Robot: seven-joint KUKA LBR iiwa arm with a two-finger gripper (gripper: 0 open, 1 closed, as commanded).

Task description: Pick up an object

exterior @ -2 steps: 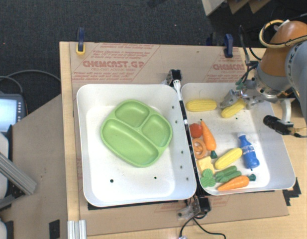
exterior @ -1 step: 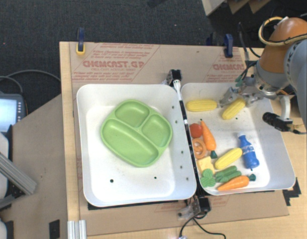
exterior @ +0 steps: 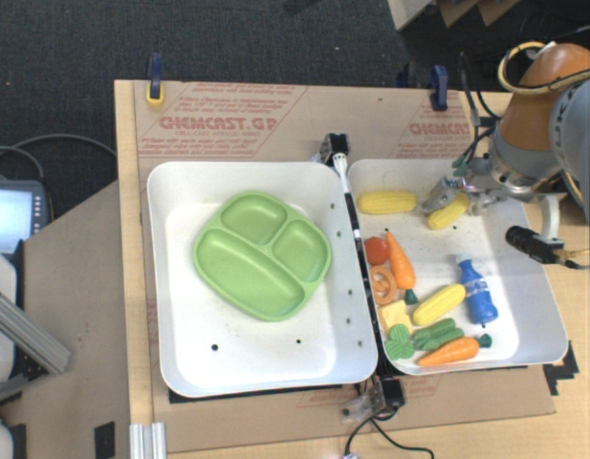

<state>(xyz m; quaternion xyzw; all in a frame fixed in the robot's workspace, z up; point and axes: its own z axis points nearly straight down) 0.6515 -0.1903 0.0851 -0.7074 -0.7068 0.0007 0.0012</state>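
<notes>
Dark carpet surrounds a brown board (exterior: 228, 122) printed with red lettering and clamped at its far edge by two clips; on it sit two shallow white bins side by side. Camera view: the left bin (exterior: 180, 352) holds a green divided plate (exterior: 263, 254) with three compartments, lying near the bin's middle and tilted relative to the bin walls. The right bin (exterior: 534, 323) holds a scatter of toy food. Near its far wall lies a yellow corn cob (exterior: 387, 202); just to the right of it a second yellow piece (exterior: 447, 214) rests at a slant, directly under the gripper (exterior: 449, 197). Along the bin's left side lie a red tomato (exterior: 375, 250), an orange carrot (exterior: 401, 261) touching it, and an orange ring (exterior: 382, 282) below them. Toward the near wall sit a yellow block (exterior: 397, 315), another corn cob (exterior: 438, 304), a blue bottle (exterior: 477, 295), a green pea pod (exterior: 434, 335), a green sprig (exterior: 400, 342) and a second carrot (exterior: 447, 352), crowded together. The grey arm (exterior: 534, 142) with its orange band enters from the right; its gripper meets the slanted yellow piece, but whether the fingers are apart, together or clamped on it cannot be told.
</notes>
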